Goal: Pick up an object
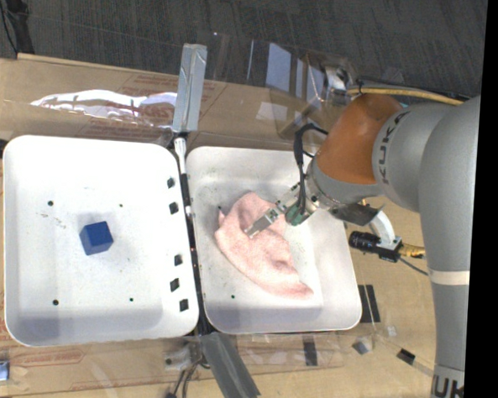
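A crumpled pink cloth (pixel 258 249) lies in the right bin (pixel 226 306), near its middle. A small blue cube (pixel 97 237) sits in the left bin (pixel 24 306). My gripper (pixel 263 223) reaches in from the right and hangs low over the upper part of the pink cloth, its metal tip touching or just above the fabric. The orange wrist band and grey arm cover the bin's upper right corner.
A row of black clips (pixel 179 248) runs along the divide between the two bins. Cardboard (pixel 88 83) with a clear plastic sheet lies behind the bins. Tape strips (pixel 369 302) mark the bench at the front right.
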Tool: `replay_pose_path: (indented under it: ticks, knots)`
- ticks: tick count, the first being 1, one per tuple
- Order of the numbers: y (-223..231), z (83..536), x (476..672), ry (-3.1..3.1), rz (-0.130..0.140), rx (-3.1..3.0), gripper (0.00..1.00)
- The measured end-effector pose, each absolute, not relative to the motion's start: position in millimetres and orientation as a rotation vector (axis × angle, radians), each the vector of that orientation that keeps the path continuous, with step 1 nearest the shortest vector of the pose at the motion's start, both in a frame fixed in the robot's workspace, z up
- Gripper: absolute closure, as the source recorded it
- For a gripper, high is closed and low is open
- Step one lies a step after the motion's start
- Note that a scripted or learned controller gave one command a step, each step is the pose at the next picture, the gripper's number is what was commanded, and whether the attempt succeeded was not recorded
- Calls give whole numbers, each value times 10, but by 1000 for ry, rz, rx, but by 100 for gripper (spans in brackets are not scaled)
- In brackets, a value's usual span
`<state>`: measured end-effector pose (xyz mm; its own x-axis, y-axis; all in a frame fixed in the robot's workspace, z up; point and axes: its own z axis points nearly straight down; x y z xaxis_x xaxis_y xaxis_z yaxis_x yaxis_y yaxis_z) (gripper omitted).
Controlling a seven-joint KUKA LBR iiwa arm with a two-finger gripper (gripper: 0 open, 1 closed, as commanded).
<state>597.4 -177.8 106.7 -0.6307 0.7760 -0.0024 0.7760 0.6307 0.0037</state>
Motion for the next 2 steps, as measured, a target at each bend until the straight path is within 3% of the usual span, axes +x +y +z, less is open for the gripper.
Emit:
replay_pose_path:
  ticks: [1,2]
  knots:
    - [-2004,957,6251,2596,2,1764,0]
    - [-1775,954,5964,2724,3,1557,0]
